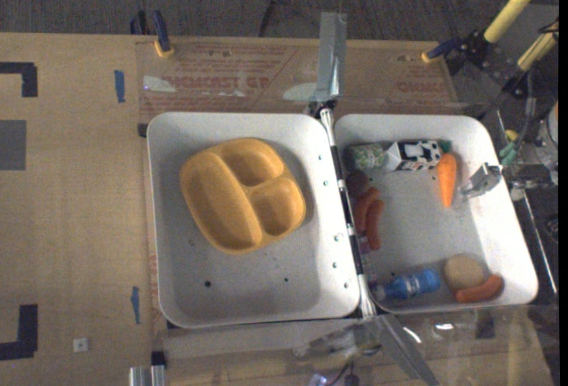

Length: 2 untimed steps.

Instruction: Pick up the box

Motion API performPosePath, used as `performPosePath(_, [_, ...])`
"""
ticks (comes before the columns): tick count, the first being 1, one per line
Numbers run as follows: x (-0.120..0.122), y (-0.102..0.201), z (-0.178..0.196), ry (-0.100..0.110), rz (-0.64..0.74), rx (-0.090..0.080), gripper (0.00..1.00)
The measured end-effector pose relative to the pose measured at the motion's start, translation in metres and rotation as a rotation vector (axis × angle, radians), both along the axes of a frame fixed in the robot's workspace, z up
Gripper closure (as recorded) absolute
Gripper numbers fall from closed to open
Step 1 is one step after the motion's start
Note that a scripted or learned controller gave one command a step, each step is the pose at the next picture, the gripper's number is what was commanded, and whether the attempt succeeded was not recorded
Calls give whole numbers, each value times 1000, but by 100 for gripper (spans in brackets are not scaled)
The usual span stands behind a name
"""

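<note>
Nothing of the pick looks done: the green, white and black cow-print carton box lies flat at the right white bin's far wall, beside an orange carrot. The gripper hovers just beyond the carrot; whether its fingers are apart I cannot tell.

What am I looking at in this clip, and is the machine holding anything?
One camera looks down at a slant on a bench with two shallow white bins. The left bin holds a yellow divided plate. The right bin holds toy food: a milk carton, which is the box to pick up, a carrot, red sausages, a blue bottle, a potato and another sausage. The robot's pincer sits at the right bin's edge, beside the carrot; nothing shows between its fingers.
</note>
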State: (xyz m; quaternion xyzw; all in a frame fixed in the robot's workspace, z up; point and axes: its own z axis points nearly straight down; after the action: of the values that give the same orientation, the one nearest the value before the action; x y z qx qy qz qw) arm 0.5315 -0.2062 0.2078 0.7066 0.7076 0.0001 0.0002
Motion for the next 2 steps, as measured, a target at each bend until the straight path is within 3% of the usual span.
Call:
performPosePath(1, [6, -16, 44, -2, 52, -1, 0])
performPosePath(2, [-52, -17, -64, 1, -47, 1, 0])
